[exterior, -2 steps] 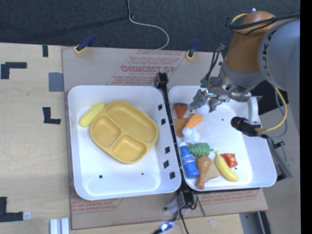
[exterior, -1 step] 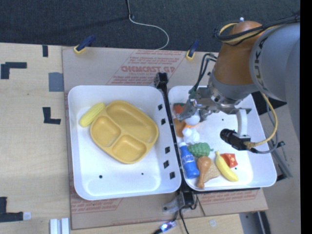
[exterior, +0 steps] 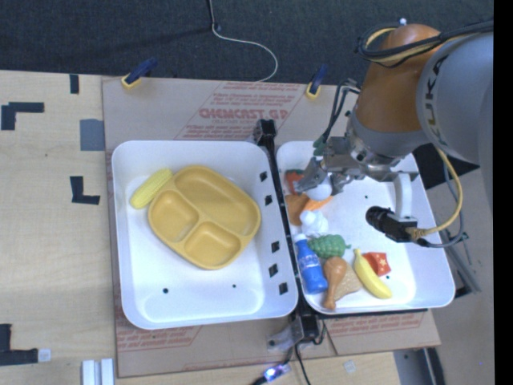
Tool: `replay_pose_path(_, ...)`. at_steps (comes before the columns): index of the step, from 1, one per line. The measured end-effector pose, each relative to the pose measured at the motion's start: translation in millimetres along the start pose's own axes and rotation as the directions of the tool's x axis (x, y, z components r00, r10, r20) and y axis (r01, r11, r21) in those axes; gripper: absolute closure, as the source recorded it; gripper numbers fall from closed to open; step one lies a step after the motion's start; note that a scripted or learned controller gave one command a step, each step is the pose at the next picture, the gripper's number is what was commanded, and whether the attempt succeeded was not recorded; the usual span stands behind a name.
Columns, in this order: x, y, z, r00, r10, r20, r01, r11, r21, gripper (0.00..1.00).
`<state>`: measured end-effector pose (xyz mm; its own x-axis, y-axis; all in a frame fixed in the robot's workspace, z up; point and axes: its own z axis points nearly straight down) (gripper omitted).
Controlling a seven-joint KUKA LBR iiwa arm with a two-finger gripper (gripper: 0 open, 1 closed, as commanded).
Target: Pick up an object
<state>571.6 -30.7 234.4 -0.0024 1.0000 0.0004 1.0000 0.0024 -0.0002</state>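
The grey arm (exterior: 417, 70) with its orange band reaches in from the right and hangs over the upper left corner of the right bin (exterior: 426, 273). Its jaws are low among the toys there, but the wrist hides them, so I cannot tell whether they are released, clenched or grasping anything. Just below them lie a small white piece (exterior: 317, 190) and a red toy (exterior: 292, 180), with an orange carrot (exterior: 298, 208) touching the bin's left wall. The other things to pick sit further down the same wall: another white piece (exterior: 315, 224), a green broccoli (exterior: 328, 245), a blue bottle (exterior: 310, 266) lying lengthwise, and a tan drumstick (exterior: 337, 278) leaning toward the front edge. A yellow banana (exterior: 371, 277) lies just right of the drumstick, and a small red wedge (exterior: 377, 261) touches the banana's upper side. The left bin (exterior: 132, 247) holds 2 things: a yellow tray (exterior: 205, 216) with 3 compartments, turned at a slant, and a yellow corn cob (exterior: 151, 188) against the tray's upper left edge. Both bins stand side by side on a cardboard sheet (exterior: 232, 112), which lies on the wooden worktop (exterior: 48, 215) and is pinned at its far edge by 2 blue clamps (exterior: 139, 71).
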Motion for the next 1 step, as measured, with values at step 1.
replay_pose_path(1,-0.3,-2.0,19.9,1.000,0.002,0.001,-0.002,1.000,0.003,1.00)
